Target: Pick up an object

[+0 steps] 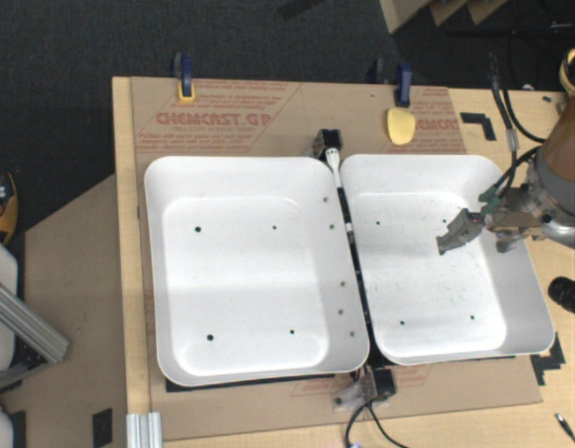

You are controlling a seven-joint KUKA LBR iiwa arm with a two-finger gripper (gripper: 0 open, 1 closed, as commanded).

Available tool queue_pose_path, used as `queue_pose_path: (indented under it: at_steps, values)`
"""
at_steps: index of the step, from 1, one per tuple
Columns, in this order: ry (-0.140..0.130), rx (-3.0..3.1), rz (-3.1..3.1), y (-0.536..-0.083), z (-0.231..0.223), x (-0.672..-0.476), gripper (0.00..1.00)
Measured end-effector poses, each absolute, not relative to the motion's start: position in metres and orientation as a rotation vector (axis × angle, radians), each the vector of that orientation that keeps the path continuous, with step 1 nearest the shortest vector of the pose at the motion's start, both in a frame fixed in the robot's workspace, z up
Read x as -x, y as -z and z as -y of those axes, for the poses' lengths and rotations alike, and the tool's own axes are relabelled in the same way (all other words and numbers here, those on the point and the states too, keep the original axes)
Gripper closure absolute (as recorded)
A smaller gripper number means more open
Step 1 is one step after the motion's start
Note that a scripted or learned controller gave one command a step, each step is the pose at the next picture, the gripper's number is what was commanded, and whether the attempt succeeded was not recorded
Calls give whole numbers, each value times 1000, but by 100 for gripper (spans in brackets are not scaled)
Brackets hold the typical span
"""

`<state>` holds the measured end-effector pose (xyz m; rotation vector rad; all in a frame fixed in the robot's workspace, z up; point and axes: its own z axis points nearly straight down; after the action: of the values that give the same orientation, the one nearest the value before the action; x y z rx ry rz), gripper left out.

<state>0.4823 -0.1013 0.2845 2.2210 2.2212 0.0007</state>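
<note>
The only loose thing is a small yellow object (400, 126), lying on the surface (129, 250) just beyond the far rim of the right bin (427, 329), beside one of two blue clamps (403, 82). The gripper (453, 235) hangs over the right bin's floor, towards its right side, well apart from the object; whether it is open or closed cannot be told. The left bin (241, 287) touches the right one along a shared edge. Its floor shows four dark dots, the right one's scattered specks.
</note>
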Motion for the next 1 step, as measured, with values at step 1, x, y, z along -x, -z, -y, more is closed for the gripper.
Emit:
queue_pose_path:
  at_steps: [1]
  values:
    - [-3, -2218, -2220, -295, 101, -483, 100]
